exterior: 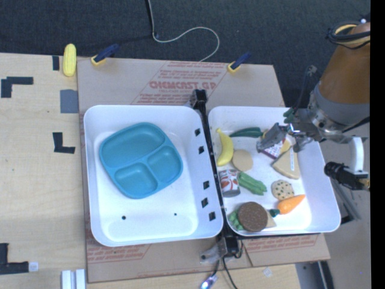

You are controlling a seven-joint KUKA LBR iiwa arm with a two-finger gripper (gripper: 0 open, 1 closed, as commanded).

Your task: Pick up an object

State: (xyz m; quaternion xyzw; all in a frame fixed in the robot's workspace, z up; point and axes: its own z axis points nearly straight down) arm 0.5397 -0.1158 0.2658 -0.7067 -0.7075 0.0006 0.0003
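On wooden bench [36, 179], cardboard sheet [180, 83], 2 white bins [144, 227], dark carpet [72, 11]

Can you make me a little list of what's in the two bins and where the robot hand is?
left bin: blue tray with three sections
right bin: banana, can, green pickle, cookie, carrot, burger, cheese wedge
gripper: over the right bin's far side, above the toy food
holding something: cannot tell
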